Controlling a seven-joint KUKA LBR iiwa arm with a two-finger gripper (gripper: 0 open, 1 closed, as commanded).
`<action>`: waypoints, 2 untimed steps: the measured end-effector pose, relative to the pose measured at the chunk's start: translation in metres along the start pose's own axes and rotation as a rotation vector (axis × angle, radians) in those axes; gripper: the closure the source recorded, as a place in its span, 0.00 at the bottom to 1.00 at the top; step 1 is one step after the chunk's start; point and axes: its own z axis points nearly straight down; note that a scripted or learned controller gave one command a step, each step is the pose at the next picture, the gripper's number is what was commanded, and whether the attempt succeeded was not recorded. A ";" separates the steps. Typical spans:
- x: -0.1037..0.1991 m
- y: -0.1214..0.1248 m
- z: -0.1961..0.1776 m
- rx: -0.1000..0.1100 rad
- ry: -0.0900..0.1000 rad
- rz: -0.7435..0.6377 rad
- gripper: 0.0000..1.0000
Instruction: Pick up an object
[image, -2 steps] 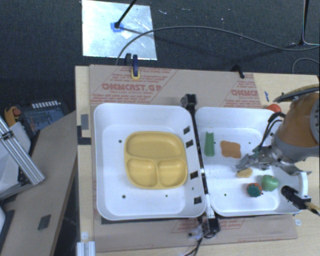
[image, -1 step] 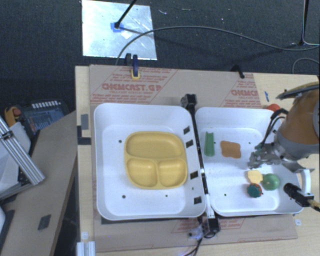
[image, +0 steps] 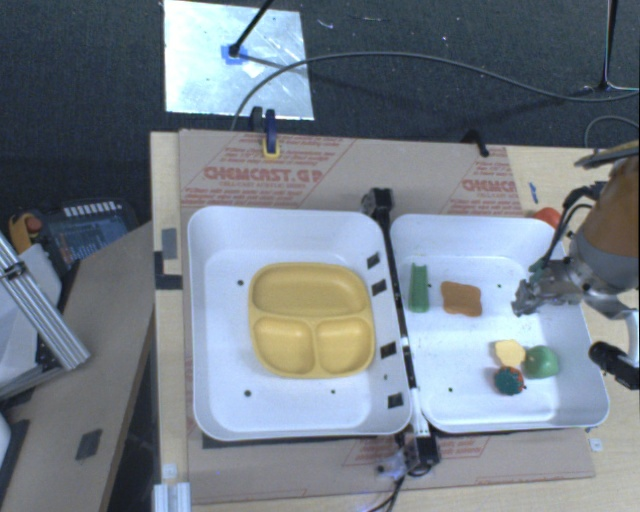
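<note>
Over right white bin (image: 575, 400), grey two-finger gripper (image: 527, 297) hovering, finger state unclear; flat orange-brown piece (image: 461, 298) lying at its 9 o'clock.

Grey arm (image: 612, 262), orange band, dark metal gripper (image: 527, 297).

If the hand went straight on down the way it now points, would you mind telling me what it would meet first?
Probably the bare white floor of the right bin. The hand hangs right of the brown piece and above the yellow piece, though depth is hard to judge.
</note>
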 end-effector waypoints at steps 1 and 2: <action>-0.007 0.003 -0.045 0.001 0.000 0.000 1.00; -0.006 0.010 -0.109 -0.001 0.000 -0.001 1.00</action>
